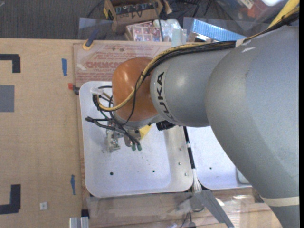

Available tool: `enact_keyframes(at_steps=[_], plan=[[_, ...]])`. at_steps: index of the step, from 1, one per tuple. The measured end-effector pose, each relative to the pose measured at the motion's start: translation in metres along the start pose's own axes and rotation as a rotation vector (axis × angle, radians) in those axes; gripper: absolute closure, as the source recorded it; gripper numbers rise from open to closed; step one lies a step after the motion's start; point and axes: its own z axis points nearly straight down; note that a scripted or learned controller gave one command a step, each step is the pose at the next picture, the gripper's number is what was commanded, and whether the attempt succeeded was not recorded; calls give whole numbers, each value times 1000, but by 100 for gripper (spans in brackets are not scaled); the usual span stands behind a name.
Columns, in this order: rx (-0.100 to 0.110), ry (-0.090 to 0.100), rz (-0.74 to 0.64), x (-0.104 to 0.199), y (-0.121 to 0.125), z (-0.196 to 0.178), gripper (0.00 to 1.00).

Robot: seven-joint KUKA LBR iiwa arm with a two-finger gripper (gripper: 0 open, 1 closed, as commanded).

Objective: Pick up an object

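My gripper (124, 144) hangs low over the left white bin (123, 179), in its upper middle. Its two fingers stand apart: a grey one (113, 145) on the left and a dark, green-tipped one (135, 146) on the right. Between them I see only the bin floor. A small yellow object (145, 129) peeks out just right of the gripper, mostly hidden under the orange wrist band (133, 91). The arm covers the bin's upper part, so anything lying there is hidden.
The right bin (213, 160) lies beside the left one, largely covered by the grey arm. Black and yellow cables (102, 106) loop off the wrist over the left bin's upper left. Cardboard and boxes sit behind the bins. The wooden bench extends left.
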Motion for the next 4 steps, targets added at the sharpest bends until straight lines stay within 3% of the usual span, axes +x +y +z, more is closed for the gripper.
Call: enact_keyframes(at_steps=[1, 2, 3, 4], plan=[[3, 9, 6, -76, -8, -115, 100], [-2, 12, -519, -50, -4, -81, 100], [-3, 7, -715, -35, -1, -258, 100], [-4, 12, -934, -55, -43, -201, 100]])
